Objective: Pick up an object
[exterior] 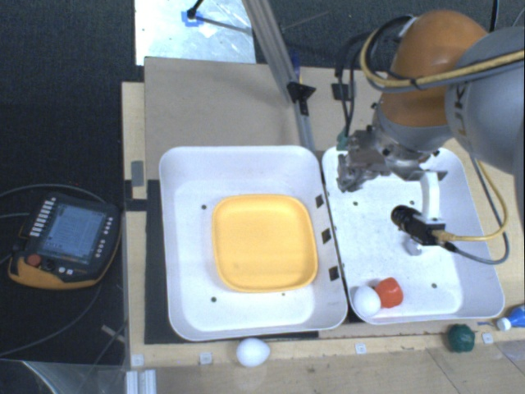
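The gripper (354,173) is seen over the upper left of the right bin (459,302) (its grip cannot be told). An orange cup (389,292) and a white ball (366,300) are lying well apart from it, at the near edge.

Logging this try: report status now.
Gripper over right bin's far left corner, nothing seen in it. Orange object and white ball at near edge. Path clear.

We see a yellow square plate (265,242) lying flat in the left bin (184,179), a small orange object (389,293) touching a white ball (366,300) at the right bin's (472,220) near left corner
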`<state>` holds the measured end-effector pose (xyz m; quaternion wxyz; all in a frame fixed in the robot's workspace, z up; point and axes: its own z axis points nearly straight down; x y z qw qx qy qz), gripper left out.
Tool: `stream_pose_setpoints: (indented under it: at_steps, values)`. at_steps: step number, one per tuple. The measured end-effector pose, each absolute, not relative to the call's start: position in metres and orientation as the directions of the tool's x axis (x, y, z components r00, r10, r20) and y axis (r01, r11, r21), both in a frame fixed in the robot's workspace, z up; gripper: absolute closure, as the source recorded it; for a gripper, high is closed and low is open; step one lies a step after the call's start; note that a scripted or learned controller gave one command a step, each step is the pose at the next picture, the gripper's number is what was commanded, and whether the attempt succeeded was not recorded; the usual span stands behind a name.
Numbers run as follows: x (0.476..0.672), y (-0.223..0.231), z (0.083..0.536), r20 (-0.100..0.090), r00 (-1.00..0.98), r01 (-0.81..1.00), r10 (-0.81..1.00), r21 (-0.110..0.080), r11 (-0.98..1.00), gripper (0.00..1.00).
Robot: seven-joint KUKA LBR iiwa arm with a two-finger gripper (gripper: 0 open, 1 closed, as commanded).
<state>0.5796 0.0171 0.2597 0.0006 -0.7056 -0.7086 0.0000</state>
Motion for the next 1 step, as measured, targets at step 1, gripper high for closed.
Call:
stream_pose_setpoints:
  at_steps: [1]
  values:
    - [0.5991, 0.0675, 0.2585, 0.001, -0.005, 1.000, 1.000, 0.001, 0.005, 1.00]
